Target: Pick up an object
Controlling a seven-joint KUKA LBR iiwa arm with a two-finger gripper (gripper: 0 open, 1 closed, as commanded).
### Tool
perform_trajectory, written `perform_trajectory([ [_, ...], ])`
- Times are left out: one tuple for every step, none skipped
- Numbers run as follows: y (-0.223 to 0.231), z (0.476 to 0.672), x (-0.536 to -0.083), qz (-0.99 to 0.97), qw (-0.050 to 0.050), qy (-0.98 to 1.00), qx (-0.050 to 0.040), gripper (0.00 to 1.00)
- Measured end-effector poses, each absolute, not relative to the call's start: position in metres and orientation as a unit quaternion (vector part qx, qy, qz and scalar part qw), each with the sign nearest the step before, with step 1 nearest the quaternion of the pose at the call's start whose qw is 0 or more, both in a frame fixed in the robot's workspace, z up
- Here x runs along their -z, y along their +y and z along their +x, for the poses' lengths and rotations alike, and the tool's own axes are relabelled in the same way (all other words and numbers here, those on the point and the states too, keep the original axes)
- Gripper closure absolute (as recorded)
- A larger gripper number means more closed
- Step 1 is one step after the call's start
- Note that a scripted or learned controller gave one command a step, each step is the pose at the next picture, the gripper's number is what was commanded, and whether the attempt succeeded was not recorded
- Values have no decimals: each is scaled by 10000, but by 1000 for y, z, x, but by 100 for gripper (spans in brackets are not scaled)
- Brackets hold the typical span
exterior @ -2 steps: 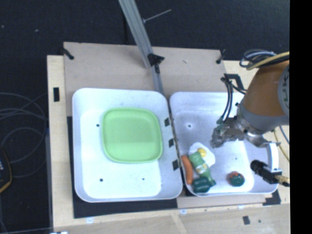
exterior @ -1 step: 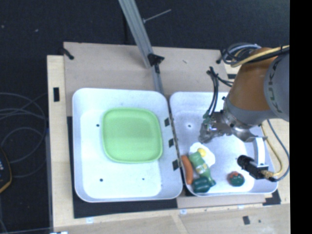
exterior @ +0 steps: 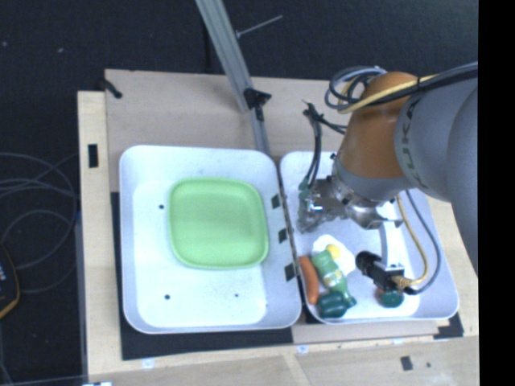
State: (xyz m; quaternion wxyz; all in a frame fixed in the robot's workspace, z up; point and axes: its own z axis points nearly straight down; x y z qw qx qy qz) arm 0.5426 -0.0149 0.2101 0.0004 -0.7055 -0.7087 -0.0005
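No readable text anywhere, faint pale lettering on the grey arm (exterior: 418,147) beside its orange band too blurred to make out, no labels, numbers, signs

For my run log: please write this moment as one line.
arm: over right bin | gripper: near its left wall | items: carrot, green bottle | green plate: left bin
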Motion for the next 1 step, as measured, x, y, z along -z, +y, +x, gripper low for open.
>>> perform_trajectory([
  [37, 560, -218, -7058, 2, -7084, 6, 100],
])
